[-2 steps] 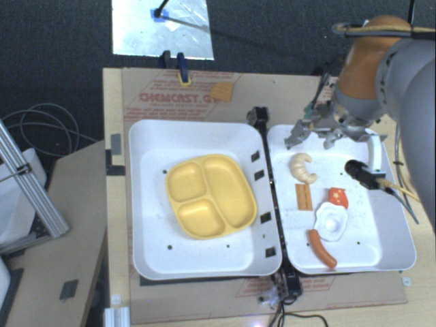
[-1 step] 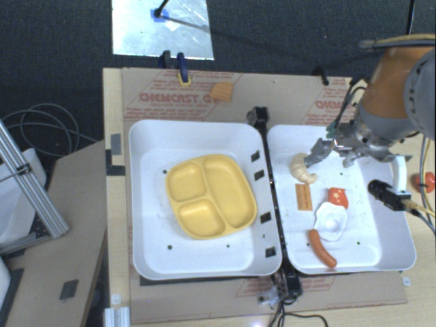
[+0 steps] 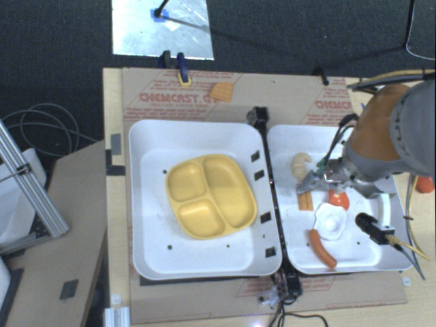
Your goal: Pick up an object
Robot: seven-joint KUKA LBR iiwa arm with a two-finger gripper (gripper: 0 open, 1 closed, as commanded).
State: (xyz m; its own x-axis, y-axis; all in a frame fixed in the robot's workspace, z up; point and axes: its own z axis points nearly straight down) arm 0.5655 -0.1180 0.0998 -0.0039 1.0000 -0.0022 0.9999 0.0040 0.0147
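The claw [image 3: 319,180] hangs low in the right bin [image 3: 289,142], just beside a pale, roll-like lump [image 3: 300,163] and just above a small orange slab [image 3: 306,201]. I cannot tell whether it touches either one, or whether it is released or clenched. A red-orange round piece [image 3: 338,199] lies near, partly hidden under the wrist. A fried egg [image 3: 330,222] and a sausage [image 3: 322,248] also lie in this bin. The left bin [image 3: 150,182] holds a yellow three-part plate [image 3: 211,195]. Both bins sit on the desk [image 3: 286,97].
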